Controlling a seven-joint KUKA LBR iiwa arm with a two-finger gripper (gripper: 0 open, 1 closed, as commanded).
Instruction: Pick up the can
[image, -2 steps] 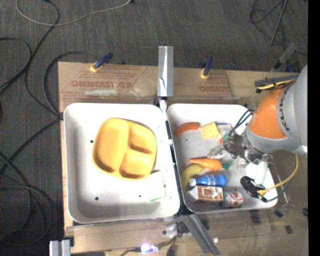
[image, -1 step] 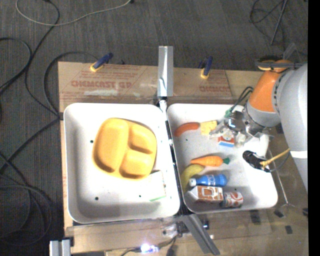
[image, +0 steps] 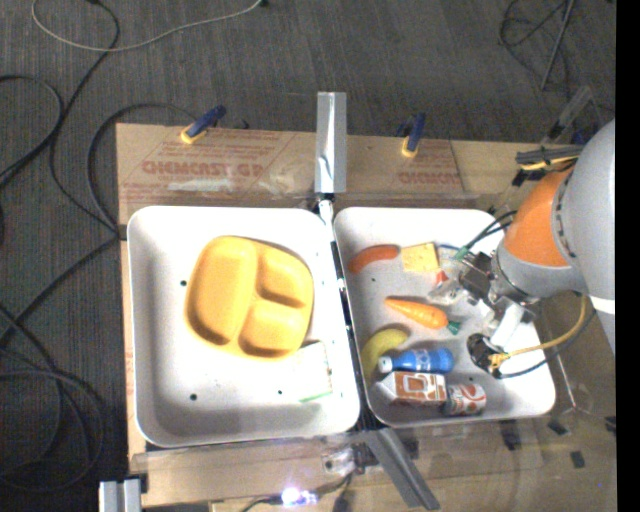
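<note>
The can (image: 466, 399), red and white, lies on its side at the front of the right bin (image: 530, 398). Its left end touches a brown and red carton (image: 418, 387). My gripper (image: 452, 285) hangs over the middle right of that bin, between a yellow cheese wedge (image: 420, 258) and a carrot (image: 417, 313). That puts it well behind the can and apart from it. The grey arm with its orange band (image: 535, 235) reaches in from the right.
The right bin also holds a red sausage (image: 372, 257), a banana (image: 382, 346) and a blue bottle (image: 421, 360), which lies just behind the carton. An orange divided tray (image: 252, 296) sits in the left bin (image: 160, 400). A yellow cable (image: 540, 345) loops beside the wrist.
</note>
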